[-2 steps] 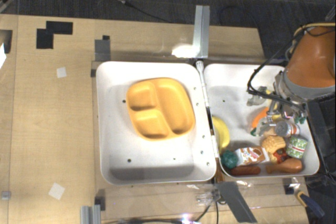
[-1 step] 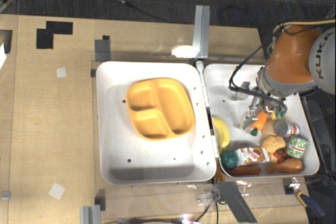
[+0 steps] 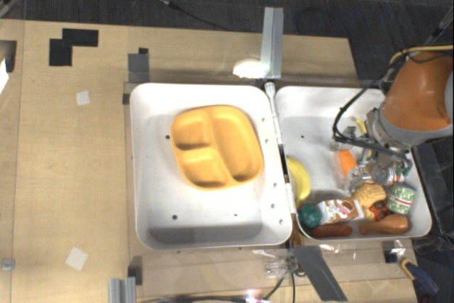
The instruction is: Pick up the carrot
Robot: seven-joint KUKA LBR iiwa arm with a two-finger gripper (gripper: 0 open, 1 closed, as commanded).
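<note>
The claw (image 3: 370, 165) hangs low in the right bin (image 3: 312, 106) just beside the orange carrot (image 3: 346, 162), likely to grab it, but its grip is too hidden to tell.

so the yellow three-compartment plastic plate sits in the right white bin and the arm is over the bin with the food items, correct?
Not quite. The camera view shows the yellow three-compartment plastic plate in the left white bin, not the right. The rest holds: the arm is over the right white bin, above the orange carrot and other food items.
</note>
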